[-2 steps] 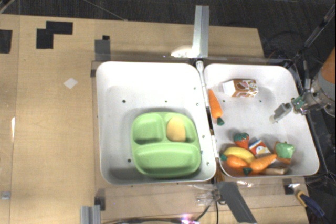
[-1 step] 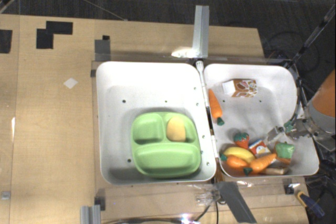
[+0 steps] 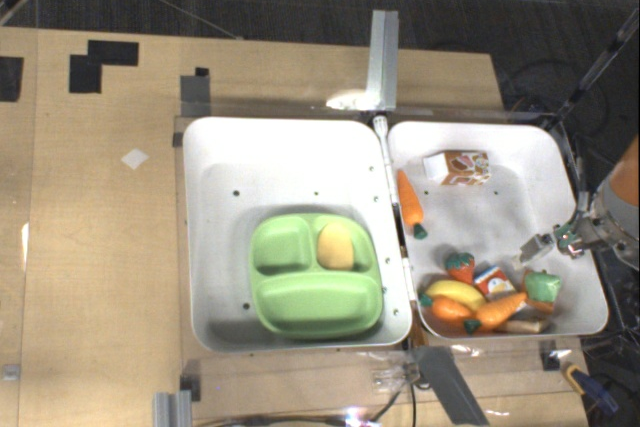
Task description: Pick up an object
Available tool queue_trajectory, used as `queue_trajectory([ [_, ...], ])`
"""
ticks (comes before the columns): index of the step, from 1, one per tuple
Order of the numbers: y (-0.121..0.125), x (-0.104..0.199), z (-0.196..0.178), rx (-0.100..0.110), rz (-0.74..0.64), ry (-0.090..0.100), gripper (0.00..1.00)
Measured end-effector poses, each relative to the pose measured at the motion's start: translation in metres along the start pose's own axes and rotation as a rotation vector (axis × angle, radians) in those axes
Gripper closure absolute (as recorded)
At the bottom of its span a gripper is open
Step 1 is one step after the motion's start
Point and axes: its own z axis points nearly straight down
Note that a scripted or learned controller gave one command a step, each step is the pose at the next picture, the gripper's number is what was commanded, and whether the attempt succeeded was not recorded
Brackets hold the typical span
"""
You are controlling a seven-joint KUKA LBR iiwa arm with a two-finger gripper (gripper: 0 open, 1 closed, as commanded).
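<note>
Toy carrot (image 3: 409,202) lay alone against the right bin's (image 3: 520,140) left wall, apart from the toy food pile (image 3: 485,295) at the front; probably light, rigid, smooth plastic, best gripped across its thick middle. The gripper (image 3: 545,243) hovered near the right wall, whether its fingers were apart could not be told. The left bin (image 3: 220,175) held a green tray (image 3: 315,275).

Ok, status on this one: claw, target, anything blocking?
Claw at right bin's right edge, nothing held. Toy food pile below it, untouched. Nothing blocking.

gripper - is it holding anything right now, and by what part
Nothing is held. The gripper hangs over the right bin with bare fingers, just above the green toy.
</note>
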Motion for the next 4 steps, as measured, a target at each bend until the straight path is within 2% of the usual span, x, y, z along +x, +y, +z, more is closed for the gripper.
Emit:
queue_trajectory([
  [1,0.002,-0.001,0.057,-0.006,0.138,-0.001,0.0],
  [2,0.027,0.062,0.002,-0.001,-0.083,0.001,0.0],
  [3,0.027,0.108,0.044,0.001,-0.258,0.002,0.0],
  [4,0.125,0.084,0.057,-0.013,-0.275,-0.005,0.0],
])
